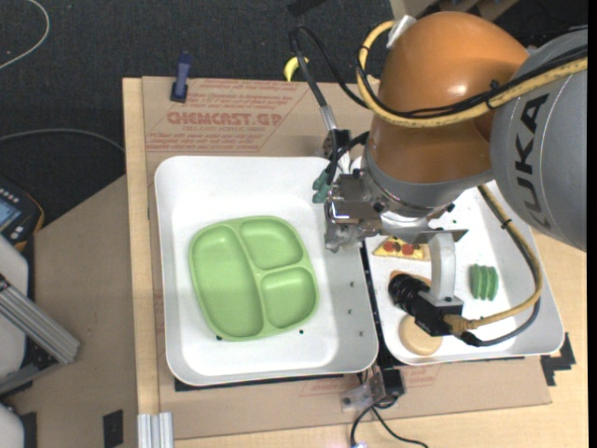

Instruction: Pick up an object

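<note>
My gripper (353, 217) hangs under the big orange wrist band, low over the inner edge of the right bin (522, 339), close to the wall shared by the two bins. In the right bin, a small green ribbed piece (482, 281) lies to the right of the gripper. A flat item with red and yellow marks (401, 247) sits partly under the arm. A tan round disc (422, 342) lies near that bin's front edge. The arm hides most of the right bin's back half.
The left bin (177, 213) holds a light green divided plate (252, 275) with three compartments. Both bins rest on a cardboard sheet (224, 110) with red print. A blue clip (181, 77) sits at the sheet's back edge.
</note>
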`<state>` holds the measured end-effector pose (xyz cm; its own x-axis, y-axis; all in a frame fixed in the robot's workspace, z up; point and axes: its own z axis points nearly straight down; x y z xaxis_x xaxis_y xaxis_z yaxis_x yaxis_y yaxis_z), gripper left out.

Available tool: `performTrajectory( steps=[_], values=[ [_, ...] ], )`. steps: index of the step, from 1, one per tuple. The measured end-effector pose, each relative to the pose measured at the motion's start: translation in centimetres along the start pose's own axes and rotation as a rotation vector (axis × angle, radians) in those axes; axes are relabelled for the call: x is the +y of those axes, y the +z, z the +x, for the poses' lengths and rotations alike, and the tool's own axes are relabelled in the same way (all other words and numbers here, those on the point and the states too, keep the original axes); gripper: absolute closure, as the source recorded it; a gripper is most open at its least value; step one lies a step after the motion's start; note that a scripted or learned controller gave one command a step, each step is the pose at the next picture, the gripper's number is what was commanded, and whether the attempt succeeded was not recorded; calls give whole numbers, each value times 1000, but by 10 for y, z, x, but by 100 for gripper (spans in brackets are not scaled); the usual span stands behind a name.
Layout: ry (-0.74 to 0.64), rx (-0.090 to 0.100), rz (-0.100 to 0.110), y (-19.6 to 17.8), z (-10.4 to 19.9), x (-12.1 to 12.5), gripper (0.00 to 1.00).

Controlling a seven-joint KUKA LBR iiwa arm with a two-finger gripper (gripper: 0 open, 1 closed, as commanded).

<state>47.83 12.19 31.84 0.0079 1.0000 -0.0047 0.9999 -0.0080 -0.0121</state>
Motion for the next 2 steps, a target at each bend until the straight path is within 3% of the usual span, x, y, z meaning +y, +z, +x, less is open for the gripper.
performTrajectory(
  steps=[1, 2],
  values=[
    [-7, 6, -14, -17, 4, 1, 100],
    [-9, 4, -9, -7, 26, 0, 100]
  ],
)
